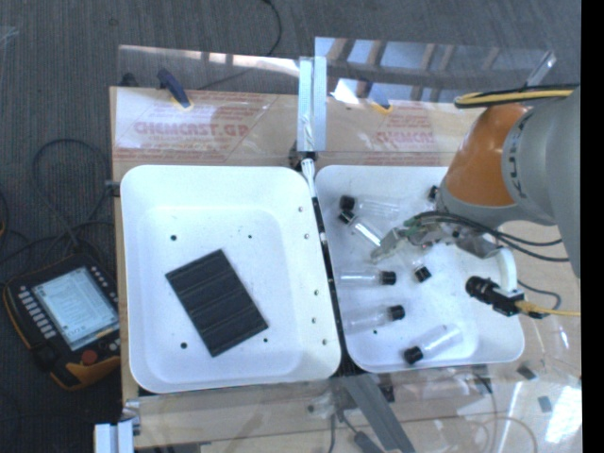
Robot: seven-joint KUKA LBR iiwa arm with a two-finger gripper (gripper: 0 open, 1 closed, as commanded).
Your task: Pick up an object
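Clear vials (366, 319) lie scattered in the right bin (510, 347), the claw (392, 243) low among them at centre right, its grip untellable; the next move looks like a close-and-lift.

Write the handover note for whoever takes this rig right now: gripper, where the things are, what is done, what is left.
Gripper: low in the right bin, near its middle, reaching in from the right. Whether it is open or shut cannot be told; nothing visibly held.
Right bin: several clear vials with black caps lie scattered, for example one at the back left, one in the middle and one at the front.
Left bin: a black ribbed slab lies flat at a slant.
Done: arm brought down among the vials.
Left: grasp an object and lift it; no pick is confirmed yet.
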